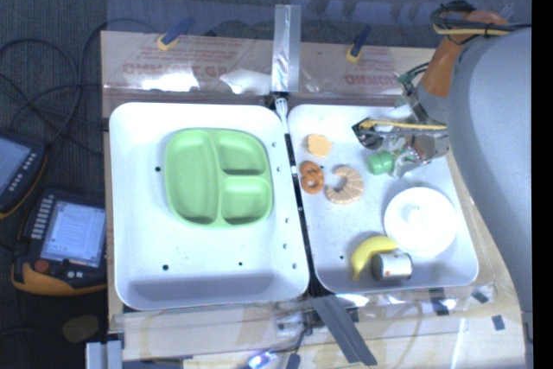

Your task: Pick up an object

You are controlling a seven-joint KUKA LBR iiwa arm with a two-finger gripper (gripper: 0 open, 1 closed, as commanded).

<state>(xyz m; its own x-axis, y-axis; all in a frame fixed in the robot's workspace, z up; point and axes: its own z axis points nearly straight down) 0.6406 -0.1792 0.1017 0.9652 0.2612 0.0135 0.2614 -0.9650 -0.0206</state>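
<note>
My gripper (399,153) hangs over the upper right part of the right bin (328,264), at the end of the grey arm that comes in from the right. A small green object (379,162) lies just left of and under the gripper, touching or very close to it. I cannot tell whether the gripper holds it. Further left lie an orange round piece (318,144), a brown ring-shaped pastry (310,177) and a tan croissant-like piece (346,184). A white round dish (420,220) sits below the gripper. A yellow banana (367,252) and a silver can (392,266) lie at the front.
The left bin (138,264) holds a green divided plate (218,175). A ridge between the two bins (292,186) separates them. Tablets and cables lie on the floor at the far left (52,229).
</note>
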